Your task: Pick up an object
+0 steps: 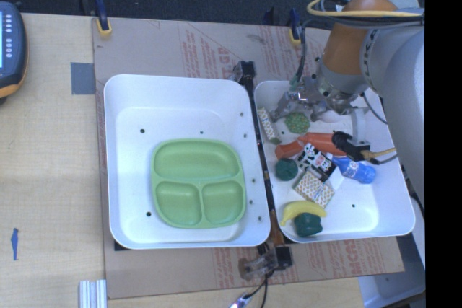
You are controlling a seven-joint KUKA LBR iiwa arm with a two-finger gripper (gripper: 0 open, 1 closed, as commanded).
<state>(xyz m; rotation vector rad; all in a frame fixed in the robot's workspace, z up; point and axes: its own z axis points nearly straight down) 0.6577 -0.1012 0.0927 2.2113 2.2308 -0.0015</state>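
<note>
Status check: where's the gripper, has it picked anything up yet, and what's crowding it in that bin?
Gripper low at right bin far end, over green ball. No grasp visible. Carrot, blue piece and cow-print toy crowd close.

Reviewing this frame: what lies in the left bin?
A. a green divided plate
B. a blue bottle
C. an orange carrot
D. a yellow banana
A: the green divided plate sits alone in the left bin, while the small items crowd the right bin.

glossy plastic bins (126, 155), matt green tray (197, 182)
</note>
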